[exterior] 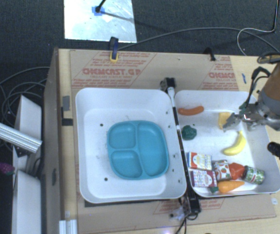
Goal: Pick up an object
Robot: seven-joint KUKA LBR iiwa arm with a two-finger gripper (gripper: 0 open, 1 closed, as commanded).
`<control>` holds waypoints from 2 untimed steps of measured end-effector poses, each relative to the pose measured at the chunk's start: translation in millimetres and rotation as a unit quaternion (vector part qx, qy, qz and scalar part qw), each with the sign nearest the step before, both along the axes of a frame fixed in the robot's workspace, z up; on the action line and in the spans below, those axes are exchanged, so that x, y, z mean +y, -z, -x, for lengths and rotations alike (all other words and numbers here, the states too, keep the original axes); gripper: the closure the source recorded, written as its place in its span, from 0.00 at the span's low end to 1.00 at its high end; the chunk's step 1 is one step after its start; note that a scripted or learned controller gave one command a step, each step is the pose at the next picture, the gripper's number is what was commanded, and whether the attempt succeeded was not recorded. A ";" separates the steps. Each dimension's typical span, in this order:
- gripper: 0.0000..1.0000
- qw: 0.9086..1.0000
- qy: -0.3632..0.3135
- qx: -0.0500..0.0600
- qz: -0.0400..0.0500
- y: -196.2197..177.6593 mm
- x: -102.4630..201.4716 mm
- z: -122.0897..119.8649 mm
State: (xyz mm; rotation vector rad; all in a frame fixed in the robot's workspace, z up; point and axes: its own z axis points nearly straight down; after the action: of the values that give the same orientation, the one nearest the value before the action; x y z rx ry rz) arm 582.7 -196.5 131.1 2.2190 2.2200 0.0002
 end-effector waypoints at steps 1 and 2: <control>0.00 1.000 -0.002 0.000 -0.001 15.3 31.8 -42.5; 0.00 1.000 -0.001 0.000 0.000 10.9 13.5 -25.8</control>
State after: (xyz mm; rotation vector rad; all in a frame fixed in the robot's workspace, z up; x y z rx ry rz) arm 608.5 -183.1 120.2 2.2178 2.2214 0.0003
